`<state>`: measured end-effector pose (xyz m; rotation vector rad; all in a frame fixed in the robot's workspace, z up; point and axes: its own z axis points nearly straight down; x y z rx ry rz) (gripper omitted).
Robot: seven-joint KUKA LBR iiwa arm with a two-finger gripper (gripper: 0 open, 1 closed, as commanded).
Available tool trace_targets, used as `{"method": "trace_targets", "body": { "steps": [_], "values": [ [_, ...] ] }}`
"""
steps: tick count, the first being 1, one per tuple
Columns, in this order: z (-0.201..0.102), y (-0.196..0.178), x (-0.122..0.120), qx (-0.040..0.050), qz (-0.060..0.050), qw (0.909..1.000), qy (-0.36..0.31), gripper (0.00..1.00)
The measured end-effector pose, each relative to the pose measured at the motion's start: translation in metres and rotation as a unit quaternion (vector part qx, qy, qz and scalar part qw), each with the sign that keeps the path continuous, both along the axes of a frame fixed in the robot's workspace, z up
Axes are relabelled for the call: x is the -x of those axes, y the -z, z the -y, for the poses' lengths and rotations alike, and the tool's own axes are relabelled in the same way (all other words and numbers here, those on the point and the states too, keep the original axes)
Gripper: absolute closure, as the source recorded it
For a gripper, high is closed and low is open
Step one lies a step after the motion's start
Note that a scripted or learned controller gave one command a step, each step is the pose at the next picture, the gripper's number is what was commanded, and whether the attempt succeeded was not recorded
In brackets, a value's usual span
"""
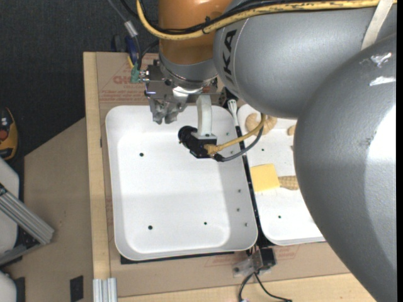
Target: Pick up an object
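My gripper (pixel 165 114) hangs over the far left corner of the left bin (pixel 129 187), under the orange wrist band. Nothing shows in it. In the right bin (pixel 286 231) a yellow block (pixel 264 177) lies near the left wall. A tan rope-like piece (pixel 288 182) lies just to the block's right, partly hidden by the arm. A cream-coloured object (pixel 252 119) lies at the far end of that bin, also partly covered by the arm.
A black and yellow cable loop (pixel 203 145) hangs from the wrist over the left bin's far half. The grey arm covers most of the right bin. Both bins sit on a cardboard-coloured bench (pixel 101 168).
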<state>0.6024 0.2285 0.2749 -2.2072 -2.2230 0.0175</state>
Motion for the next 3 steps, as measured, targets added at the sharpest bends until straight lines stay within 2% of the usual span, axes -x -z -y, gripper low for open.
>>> {"method": "trace_targets", "body": {
  "steps": [1,2,3],
  "values": [
    [0.004,0.025,0.056,0.0001,0.002,1.0,0.003,1.0],
    [0.004,0.013,0.053,-0.0012,0.007,1.0,0.004,1.0],
    [0.005,-0.153,0.019,-0.0043,0.018,0.9998,0.003,1.0]
  ]
}}
